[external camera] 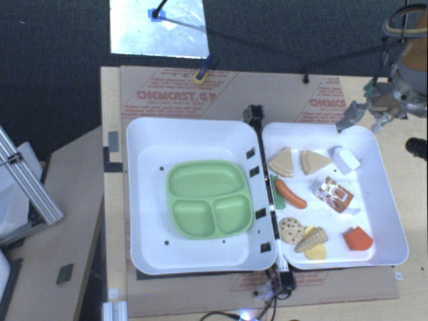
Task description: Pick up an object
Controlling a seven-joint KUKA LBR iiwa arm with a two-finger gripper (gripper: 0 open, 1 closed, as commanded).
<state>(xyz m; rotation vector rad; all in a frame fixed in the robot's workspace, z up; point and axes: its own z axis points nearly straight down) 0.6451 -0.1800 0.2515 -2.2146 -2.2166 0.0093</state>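
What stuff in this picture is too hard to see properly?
- Arm: cut off by the camera view's right edge.
- Gripper: small and blurry, so its grip is unreadable.
- Snack packet: print too small to read.
- Yellow piece: partly covered by the ridged snack.

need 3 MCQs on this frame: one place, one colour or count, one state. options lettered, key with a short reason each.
1. Where is the green divided tray?
A. in the left bin
B. in the right bin
C. on the bare bench

2. What colour is the block at the right bin's near right corner?
A. blue
B. orange-red
C. black

3. How does the gripper stand?
A. shut on the hot dog
B. down inside the left bin
C. open above the right bin's far edge, holding nothing

Key: 1 A, the tray lies flat in the left bin. 2 B, the block is orange-red. 3 C, the fingers are spread with nothing between them, and the hot dog lies in the bin.
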